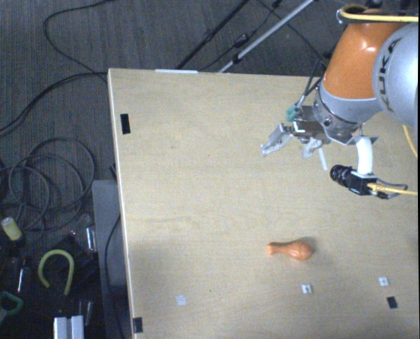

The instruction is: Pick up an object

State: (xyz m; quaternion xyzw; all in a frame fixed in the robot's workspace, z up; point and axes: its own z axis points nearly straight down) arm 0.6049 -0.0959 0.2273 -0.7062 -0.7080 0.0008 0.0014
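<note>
Bench (195, 189) of pale wood takes up the middle and right of the frame, its top edge running across the upper third and its left edge dropping down past a small black mark (126, 123) near the upper left corner of the board. Near the lower middle right lies a small orange object (292, 250), pear-like in outline, with a narrow neck pointing to the left and a rounder end to the right; it lies flat on the wood, alone, with bare board all round it. Below and to the right of it sit a few tiny markers (307, 288), pale and dark, close to the bottom right of the frame.

The arm (368, 62) comes in from the upper right, its orange band and grey shell large in that corner. Its gripper (294, 145) hangs over the board in the upper right part of the frame, well apart from the orange object and above it in the picture. The fingers look spread, one reaching left and the other pointing down, with nothing between them. A black cylinder (351, 177) with a yellow cable sticks out just below the wrist.

Dark carpet on the left carries coiled black cables (40, 182), a green hook-shaped tool (56, 267) and a small pale cylinder (10, 227).
</note>
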